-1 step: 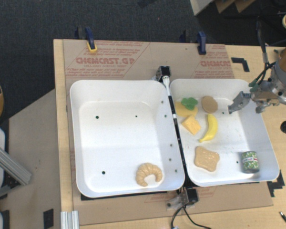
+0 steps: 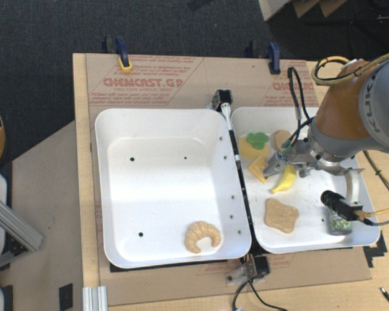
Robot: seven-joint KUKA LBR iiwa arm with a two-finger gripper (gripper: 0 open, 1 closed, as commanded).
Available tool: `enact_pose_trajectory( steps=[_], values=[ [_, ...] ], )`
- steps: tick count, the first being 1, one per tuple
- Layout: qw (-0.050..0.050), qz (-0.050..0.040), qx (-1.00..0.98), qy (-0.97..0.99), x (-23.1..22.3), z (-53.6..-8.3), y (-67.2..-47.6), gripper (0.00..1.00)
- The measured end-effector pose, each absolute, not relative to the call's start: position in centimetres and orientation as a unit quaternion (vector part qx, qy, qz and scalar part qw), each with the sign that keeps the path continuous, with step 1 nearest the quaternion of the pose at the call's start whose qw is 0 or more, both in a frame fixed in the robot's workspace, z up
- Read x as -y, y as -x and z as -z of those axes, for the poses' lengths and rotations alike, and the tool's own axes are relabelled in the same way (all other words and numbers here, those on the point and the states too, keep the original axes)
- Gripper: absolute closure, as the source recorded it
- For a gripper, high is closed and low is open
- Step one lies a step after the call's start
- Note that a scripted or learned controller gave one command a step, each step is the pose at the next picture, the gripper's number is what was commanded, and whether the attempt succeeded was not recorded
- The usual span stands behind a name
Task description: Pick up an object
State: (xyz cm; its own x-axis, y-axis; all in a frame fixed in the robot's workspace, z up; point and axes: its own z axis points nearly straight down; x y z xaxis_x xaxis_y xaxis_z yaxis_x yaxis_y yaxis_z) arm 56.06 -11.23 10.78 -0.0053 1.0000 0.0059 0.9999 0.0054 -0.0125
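Gripper (image 2: 277, 166) sits low in the right bin (image 2: 311, 241), its fingers either side of the yellow banana (image 2: 284, 183); whether they have closed on it I cannot tell. Judging by that, the grasp step is in hand, and next comes a firm close and straight lift. Left bin (image 2: 155, 173) holds a croissant (image 2: 203, 236); nearer the gripper lie a tan cookie (image 2: 281, 216) and a green piece (image 2: 257, 138) (small, near the far wall).

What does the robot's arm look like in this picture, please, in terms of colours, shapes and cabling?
The grey rounded arm carries a broad orange band above the wrist. Black cables loop along it. The wrist narrows to a grey metal two-finger gripper.
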Motion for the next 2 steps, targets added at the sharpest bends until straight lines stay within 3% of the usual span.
enact_pose_trajectory(
  steps=[1,2],
  values=[
    [0.000,0.0006,0.708,0.707,9.45,-8.69,-57.46,0.00],
    [0.000,0.0000,0.707,0.707,9.48,-9.55,-57.32,1.00]
  ],
)
